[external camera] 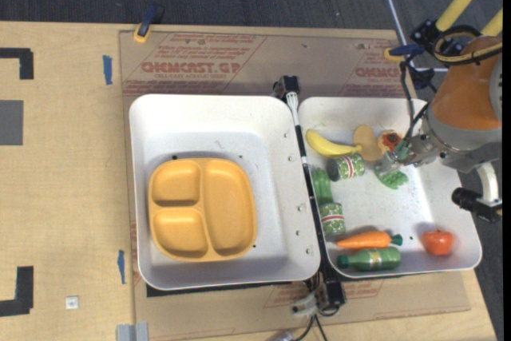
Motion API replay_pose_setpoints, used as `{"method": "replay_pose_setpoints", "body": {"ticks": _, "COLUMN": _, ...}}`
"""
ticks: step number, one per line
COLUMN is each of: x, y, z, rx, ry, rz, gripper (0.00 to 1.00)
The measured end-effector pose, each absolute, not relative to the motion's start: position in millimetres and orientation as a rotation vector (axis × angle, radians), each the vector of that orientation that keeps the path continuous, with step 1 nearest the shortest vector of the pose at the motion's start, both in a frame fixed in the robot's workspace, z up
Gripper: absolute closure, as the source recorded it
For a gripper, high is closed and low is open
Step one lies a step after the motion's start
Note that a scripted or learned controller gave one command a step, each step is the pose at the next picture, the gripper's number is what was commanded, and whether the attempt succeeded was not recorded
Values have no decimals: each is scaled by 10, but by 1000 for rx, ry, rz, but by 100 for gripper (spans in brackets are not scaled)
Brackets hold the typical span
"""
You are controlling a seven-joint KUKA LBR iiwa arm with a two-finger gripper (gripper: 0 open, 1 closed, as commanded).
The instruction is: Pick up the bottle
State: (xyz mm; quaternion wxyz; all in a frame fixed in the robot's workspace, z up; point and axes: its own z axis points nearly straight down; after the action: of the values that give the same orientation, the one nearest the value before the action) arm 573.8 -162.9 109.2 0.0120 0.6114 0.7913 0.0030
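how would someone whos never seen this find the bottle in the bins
Go to the right-hand white bin, the one full of toy food, and look along its near edge. The bottle lies on its side there, directly below the carrot and left of the tomato. It is dark green with a yellow and red label, longer than the green can.

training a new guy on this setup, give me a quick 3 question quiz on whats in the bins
1. True or false: the yellow tray lies in the left bin.
2. Which lies right beside the green bottle at the right bin's front edge? A banana, B carrot, C tomato
3. Fill in: the gripper is over the ____ bin.

Key: 1 true; 2 B; 3 right
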Motion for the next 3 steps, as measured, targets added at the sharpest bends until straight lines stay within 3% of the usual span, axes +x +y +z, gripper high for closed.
{"method": "replay_pose_setpoints", "body": {"ticks": 1, "x": 4919, "y": -1009, "z": 875, "rx": 1759, "ry": 2596, "rz": 5, "gripper": 100}}
{"method": "replay_pose_setpoints", "body": {"ticks": 2, "x": 4803, "y": -973, "z": 3434, "rx": 1688, "ry": 2646, "rz": 2, "gripper": 100}}
{"method": "replay_pose_setpoints", "body": {"ticks": 3, "x": 4802, "y": -1496, "z": 4643, "rx": 1537, "ry": 2735, "rz": 0, "gripper": 100}}
